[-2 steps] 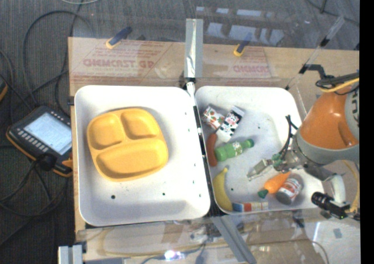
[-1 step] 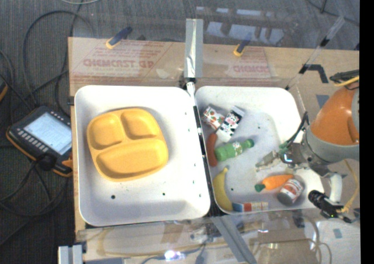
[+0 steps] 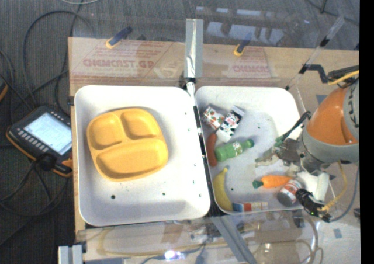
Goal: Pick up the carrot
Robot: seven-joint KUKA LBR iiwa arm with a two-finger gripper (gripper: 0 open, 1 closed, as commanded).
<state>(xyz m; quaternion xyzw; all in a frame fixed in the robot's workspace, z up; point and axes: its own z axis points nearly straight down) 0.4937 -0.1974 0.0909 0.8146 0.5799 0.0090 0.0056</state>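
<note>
The carrot (image 3: pixel 276 182) lies just below the end effector (image 3: pixel 284 153), whose grip state I cannot tell.

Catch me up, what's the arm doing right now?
The arm reaches into the right bin from the right, its tool low over the bin floor just above the carrot. The carrot lies on the floor, not lifted. A green bottle, a banana and small boxes lie nearby. The left bin holds a yellow tray.
</note>
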